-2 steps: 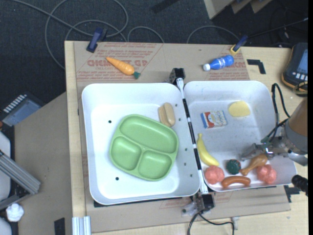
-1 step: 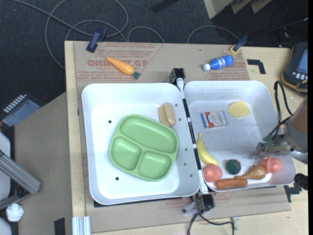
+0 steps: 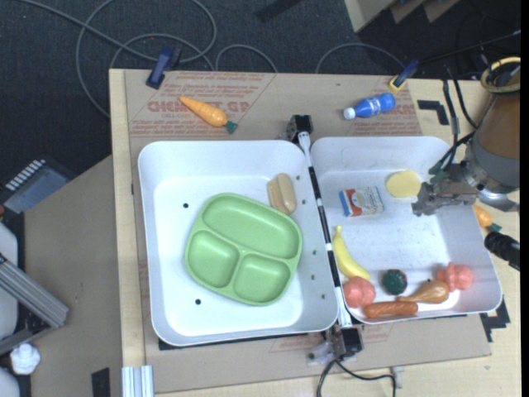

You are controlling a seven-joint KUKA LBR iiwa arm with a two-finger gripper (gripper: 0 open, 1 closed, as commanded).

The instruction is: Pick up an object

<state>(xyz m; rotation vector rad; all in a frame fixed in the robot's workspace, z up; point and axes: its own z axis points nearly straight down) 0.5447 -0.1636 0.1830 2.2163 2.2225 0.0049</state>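
My gripper (image 3: 431, 198) hangs over the right bin (image 3: 463, 160) near its right wall, just right of a pale yellow round piece (image 3: 403, 184). Left of that lies a small white carton with red and blue print (image 3: 362, 201). Along the bin's front edge lie a banana (image 3: 347, 259), a pink-red fruit (image 3: 358, 291), a dark green ball (image 3: 394, 281), a sausage (image 3: 391, 308), an orange pear-shaped piece (image 3: 431, 290) and a pink piece (image 3: 459, 276). Nothing shows as held by the gripper.
The left bin (image 3: 165, 188) holds a green divided plate (image 3: 243, 248) and a tan bun (image 3: 282, 193). On the bench behind the bins lie a carrot (image 3: 207, 110) and a blue bottle (image 3: 370, 107). A small orange item (image 3: 483, 217) lies outside the right wall.
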